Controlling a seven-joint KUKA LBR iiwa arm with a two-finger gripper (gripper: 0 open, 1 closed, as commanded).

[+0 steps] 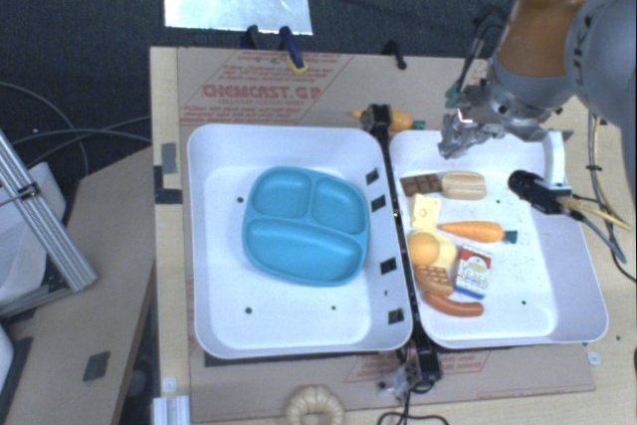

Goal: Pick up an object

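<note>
In the right bin [572,289], at about 9 o'clock: one bread roll [463,184], one chocolate bar [419,183], one cheese slice [426,211], one carrot [472,231], one orange ball [425,247], one waffle [432,274], one small carton [473,272], one sausage [453,306]. Up at 12 o'clock, one claw [456,136], too blurry to tell open or closed. In the left bin [214,244], one blue plate [307,224].

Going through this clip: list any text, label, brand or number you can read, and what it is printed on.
"CHEMCAST GP": red print on the brown board under the bins, above the left bin.
Smaller red print around it: too blurred to read.
Small carton in the right bin: red, white and blue label, too small to read.
</note>
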